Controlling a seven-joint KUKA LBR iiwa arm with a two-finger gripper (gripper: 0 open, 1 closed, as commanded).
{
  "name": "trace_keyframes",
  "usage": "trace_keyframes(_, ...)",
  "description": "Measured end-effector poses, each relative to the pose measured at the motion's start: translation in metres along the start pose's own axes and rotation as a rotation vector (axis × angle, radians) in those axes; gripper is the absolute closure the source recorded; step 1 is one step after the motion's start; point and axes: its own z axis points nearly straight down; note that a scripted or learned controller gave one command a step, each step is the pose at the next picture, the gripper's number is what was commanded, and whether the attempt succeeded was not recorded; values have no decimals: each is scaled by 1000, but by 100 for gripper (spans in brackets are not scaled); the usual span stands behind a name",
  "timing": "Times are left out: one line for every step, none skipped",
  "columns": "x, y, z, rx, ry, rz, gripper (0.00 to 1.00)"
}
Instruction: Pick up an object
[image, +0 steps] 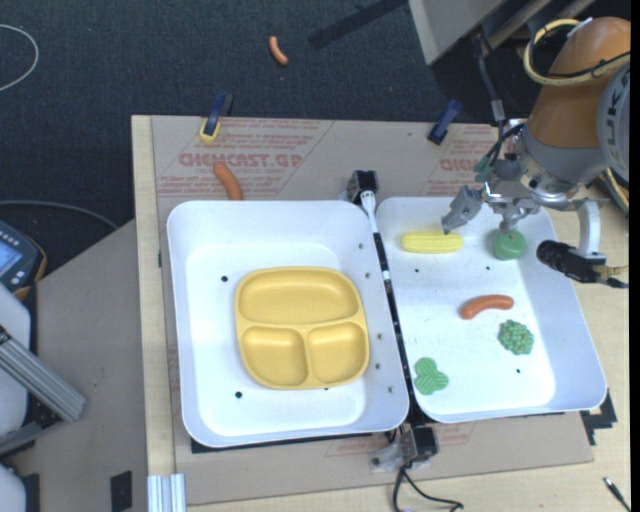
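Observation:
My gripper (487, 217) hangs over the far end of the right bin (560, 390), open, fingers spread and nothing between them. One fingertip (459, 216) stands just above the right end of a yellow corn cob (430, 242). The other fingertip (513, 219) is right over a small round green toy (509, 246). Further forward in the same bin lie an orange sausage (486, 306), a green broccoli piece (516, 337) and a green leafy piece (430, 377).
The left bin (200, 300) holds a yellow three-part plate (300, 326). A loose orange sausage (228, 181) lies on the cardboard behind it. A black clip (362, 186) sits between the bins' far corners; a black fitting (570, 260) overhangs the right bin's rim.

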Motion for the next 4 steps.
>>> trace_keyframes(9, -4, 50, 0, 0, -1, 0)
trace_keyframes(10, -14, 98, 0, 0, 0, 0)
trace_keyframes(11, -14, 117, -3, -1, 0, 0)
trace_keyframes(11, -13, 104, -7, -1, 1, 100)
